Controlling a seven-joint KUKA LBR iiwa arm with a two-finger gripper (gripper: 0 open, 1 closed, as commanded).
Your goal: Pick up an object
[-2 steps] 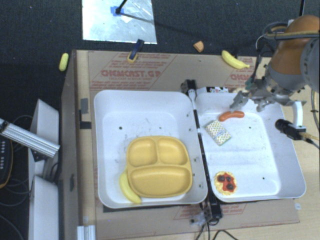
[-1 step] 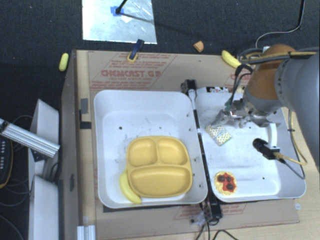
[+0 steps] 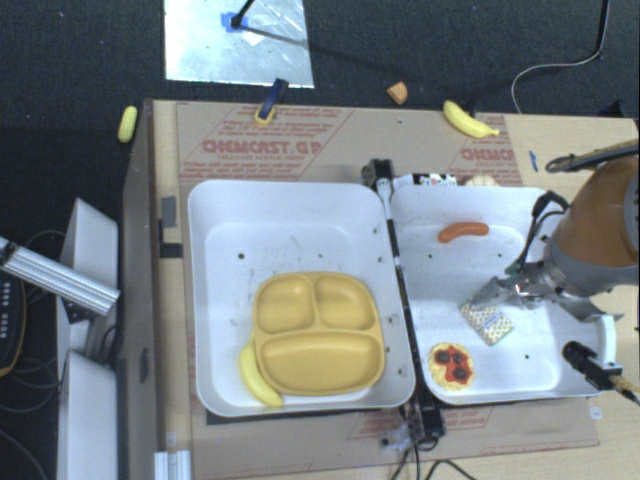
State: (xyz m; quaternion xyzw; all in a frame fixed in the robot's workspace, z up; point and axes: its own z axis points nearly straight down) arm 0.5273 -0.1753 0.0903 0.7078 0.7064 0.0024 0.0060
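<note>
In the right bin (image 3: 540, 208) lie an orange sausage (image 3: 463, 231), a small white block with a dotted pattern (image 3: 487, 321) and a round yellow tart with red topping (image 3: 452, 365). My gripper (image 3: 508, 293) hangs low over the right bin, just above and to the right of the dotted block. It is close to the block's upper edge, and I cannot tell if it touches. The left bin (image 3: 220, 228) holds a yellow divided plate (image 3: 318, 330) with a yellow banana (image 3: 256, 378) against its lower left rim.
The grey arm with its orange band (image 3: 600, 218) fills the right bin's right side. Outside the bins, a banana (image 3: 468, 119), a small tan piece (image 3: 398, 92) and a yellow item (image 3: 127, 123) lie beyond the cardboard's far edge. A divider (image 3: 396, 268) separates the bins.
</note>
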